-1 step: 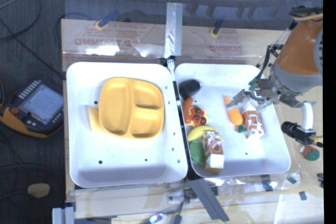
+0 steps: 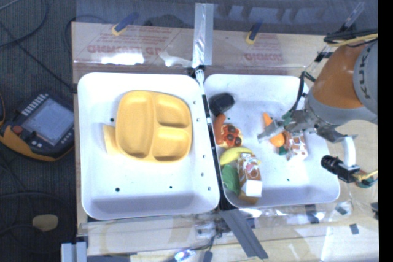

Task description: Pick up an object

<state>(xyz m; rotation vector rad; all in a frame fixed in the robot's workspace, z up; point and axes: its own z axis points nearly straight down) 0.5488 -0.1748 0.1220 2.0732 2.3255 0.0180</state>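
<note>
The right bin [image 2: 307, 190] holds several small items. A black rounded object [image 2: 221, 102] lies at its upper left. Below it sit a red and orange toy [image 2: 228, 134], a yellow banana [image 2: 236, 155], a green piece [image 2: 229, 178] and a brown and white carton [image 2: 249, 176]. My gripper [image 2: 284, 130] hangs over the bin's middle right, among small orange pieces [image 2: 268, 119] and a red and white packet [image 2: 297, 147]. Whether anything sits between its fingers is unclear.
The left bin [image 2: 98, 190] bears a yellow divided tray [image 2: 153, 124]. A teach pendant [image 2: 38, 126] lies on the floor at left. The arm's orange band [image 2: 341, 80] and grey wrist overhang the right bin's right side. A black part [image 2: 334, 164] juts out at the bin's right rim.
</note>
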